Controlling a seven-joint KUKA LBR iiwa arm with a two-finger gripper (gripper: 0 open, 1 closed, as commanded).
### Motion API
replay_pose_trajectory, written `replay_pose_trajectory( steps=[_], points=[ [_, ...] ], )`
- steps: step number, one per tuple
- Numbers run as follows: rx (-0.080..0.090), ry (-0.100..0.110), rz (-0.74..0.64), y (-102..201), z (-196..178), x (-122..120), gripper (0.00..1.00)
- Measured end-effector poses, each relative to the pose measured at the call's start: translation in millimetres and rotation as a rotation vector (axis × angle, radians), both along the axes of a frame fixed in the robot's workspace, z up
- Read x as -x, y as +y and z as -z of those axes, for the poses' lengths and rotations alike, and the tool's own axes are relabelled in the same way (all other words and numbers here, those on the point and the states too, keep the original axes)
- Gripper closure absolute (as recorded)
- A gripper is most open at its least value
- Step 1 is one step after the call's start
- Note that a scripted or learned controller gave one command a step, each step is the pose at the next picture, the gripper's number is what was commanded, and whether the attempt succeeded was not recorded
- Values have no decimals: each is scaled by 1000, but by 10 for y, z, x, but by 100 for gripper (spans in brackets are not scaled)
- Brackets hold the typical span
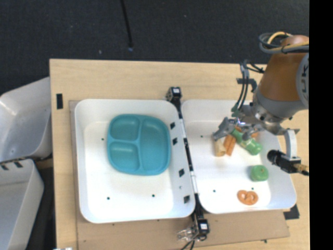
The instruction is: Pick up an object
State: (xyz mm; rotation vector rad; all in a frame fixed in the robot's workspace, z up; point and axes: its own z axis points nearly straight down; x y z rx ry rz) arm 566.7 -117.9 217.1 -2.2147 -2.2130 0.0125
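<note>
Because the objects cluster at the right bin's point(208, 191) twelve o'clock, the gripper point(232, 130) hangs over the tan piece point(222, 147) and green piece point(251, 147); jaw state cannot be told.

arm point(283, 82): reaches in from right, wrist angled down | claw point(231, 130): low, fingers unclear

My bench point(62, 77) is pale wood and carries two shallow white bins side by side. The left bin point(88, 191) holds a teal divided plate point(139, 143), lying flat near its centre with three compartments visible. The right bin point(208, 119) sits just beside the left one. A dark cable point(125, 20) crosses the dark floor beyond the bench
</note>
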Motion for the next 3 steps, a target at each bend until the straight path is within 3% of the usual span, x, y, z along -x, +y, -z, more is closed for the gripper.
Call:
replay_pose_trajectory(
  steps=[1, 3],
  points=[
    [2, -14, -3, 1, -74, -28, 0],
    [4, -10, 2, -46, 970, 26, 0]
  ],
)
